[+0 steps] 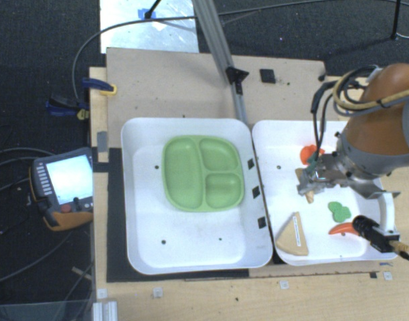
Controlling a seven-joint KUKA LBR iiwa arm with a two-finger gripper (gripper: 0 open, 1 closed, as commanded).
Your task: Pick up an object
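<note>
White plastic makes up 2 shallow bins set side by side on a brown board. Nowhere on the bins, the board or the arm is there writing or a brand clear enough to read; the lit screen of a handheld pendant (63, 182) at the far left is washed out to blank.

From the fixed overhead camera, the left bin (191, 249) holds a pale green divided plate (203, 172) with 3 compartments, lying flat toward the bin's upper middle. The right bin (278, 146) holds the loose things: a small orange piece (307, 154) near the upper middle, a tan wedge (293, 236) shaped like a slice at the lower left, a green leafy piece (339, 211) to the right of centre, and a red-orange carrot-like piece (341, 229) just below the green one.

Over the right bin the arm reaches in from the right, its orange band large in the upper right. The gripper (310, 184) hangs low between the orange piece and the tan wedge, close beside the orange piece. How far apart its tips stand cannot be told from this slant, and nothing is seen pinched in it. A black part of the arm lies near the carrot-like piece.
</note>
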